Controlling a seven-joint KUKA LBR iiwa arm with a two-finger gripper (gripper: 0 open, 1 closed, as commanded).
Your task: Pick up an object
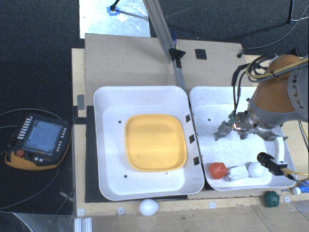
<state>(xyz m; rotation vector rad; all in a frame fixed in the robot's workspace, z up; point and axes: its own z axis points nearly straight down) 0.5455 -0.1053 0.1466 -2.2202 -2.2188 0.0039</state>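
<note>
Two shallow white bins sit side by side on the bench, and no brand, label or writing can be read on anything here; the screen of the teach pendant (37, 143) lying far to the left of the gripper is too small to make out. The gripper (233, 130) hangs over the right bin (207, 105), reaching in from the right on the grey arm (280, 93) with its orange band. Whether it is wide or narrow I cannot tell, for it is small and blurred, and nothing is seen held in it. Below it, against the near wall of the same bin, lie a red object (217, 169), a white bottle-like item (238, 172) just beside that, and a white ball (256, 168) next along. To the gripper's left, the left bin (108, 129) holds a yellow plate (155, 142). Outside the bins, a white egg-shaped object (148, 207) rests on the bench edge below and left, and a dark green ball (271, 198) below and right.
</note>
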